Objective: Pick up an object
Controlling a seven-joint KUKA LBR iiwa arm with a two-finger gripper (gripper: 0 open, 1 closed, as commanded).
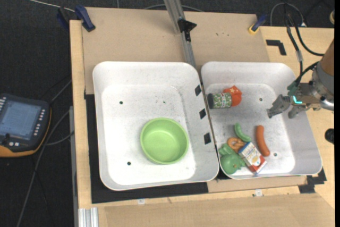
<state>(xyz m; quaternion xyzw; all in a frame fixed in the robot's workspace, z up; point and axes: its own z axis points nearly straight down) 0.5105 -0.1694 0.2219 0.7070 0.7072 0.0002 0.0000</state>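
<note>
White bins (pixel 106 82), bottle (pixel 224 98) label unreadable

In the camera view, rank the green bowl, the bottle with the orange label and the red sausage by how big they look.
1. green bowl, in the left bin, clearly largest.
2. bottle with the orange label, lying in the right bin.
3. red sausage, similar in length to the bottle but thinner, so that order is less sure.

A grey hand-held screen box with an orange edge (pixel 20 124) lies on the dark carpet floor (pixel 37 34). Two blue clamps (pixel 85 18) grip the brown board.
</note>
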